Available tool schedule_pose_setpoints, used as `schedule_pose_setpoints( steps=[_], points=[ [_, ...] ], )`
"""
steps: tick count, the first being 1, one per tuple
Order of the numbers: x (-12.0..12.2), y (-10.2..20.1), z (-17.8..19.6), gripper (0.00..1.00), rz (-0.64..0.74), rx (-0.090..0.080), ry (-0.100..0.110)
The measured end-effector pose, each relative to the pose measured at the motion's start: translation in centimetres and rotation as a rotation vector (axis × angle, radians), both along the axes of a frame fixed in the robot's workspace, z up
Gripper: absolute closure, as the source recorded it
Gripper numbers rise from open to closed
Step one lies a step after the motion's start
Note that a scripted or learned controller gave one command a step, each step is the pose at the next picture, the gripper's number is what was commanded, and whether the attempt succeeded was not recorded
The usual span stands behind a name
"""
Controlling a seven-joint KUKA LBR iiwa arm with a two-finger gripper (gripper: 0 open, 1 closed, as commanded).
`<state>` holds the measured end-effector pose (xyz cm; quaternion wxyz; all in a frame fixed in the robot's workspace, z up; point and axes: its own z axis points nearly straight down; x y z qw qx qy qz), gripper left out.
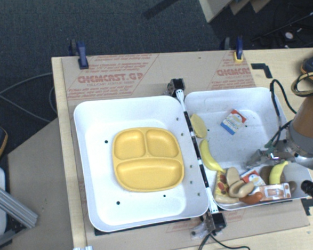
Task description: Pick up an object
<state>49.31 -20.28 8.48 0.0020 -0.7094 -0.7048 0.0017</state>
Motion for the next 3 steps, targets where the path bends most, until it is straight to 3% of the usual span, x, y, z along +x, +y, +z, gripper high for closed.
schedule_pose_setpoints(
  steps=[1,2,3],
  points=[
    [10.2,5.8,9.8,0.0,0.017,-0.002,-0.023],
    [16.2,6.3,1.3,0.0,0.01,-0.003,-0.012],
    [15.0,6.4,0.7,0.0,0.009,-0.006,-0.023]
  ],
)
